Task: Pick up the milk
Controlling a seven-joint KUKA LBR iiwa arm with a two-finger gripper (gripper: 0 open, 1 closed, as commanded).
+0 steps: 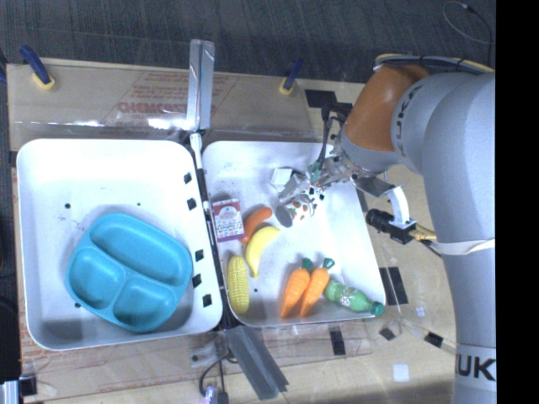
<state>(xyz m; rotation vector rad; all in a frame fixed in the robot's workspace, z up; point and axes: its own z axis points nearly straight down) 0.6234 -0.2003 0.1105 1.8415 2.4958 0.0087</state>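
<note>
The milk is a small white carton with black cow spots, lying tilted in the upper middle of the right bin. My gripper reaches in from the right and is directly over the carton's upper right end, touching or nearly touching it. The gripper's tip blends with the carton, so the grasp itself is unclear. A white piece lies just left of the gripper, against the carton's top.
In the right bin, a red box, an orange piece, a banana, corn, two carrots and a green bottle. The left bin holds a blue divided plate.
</note>
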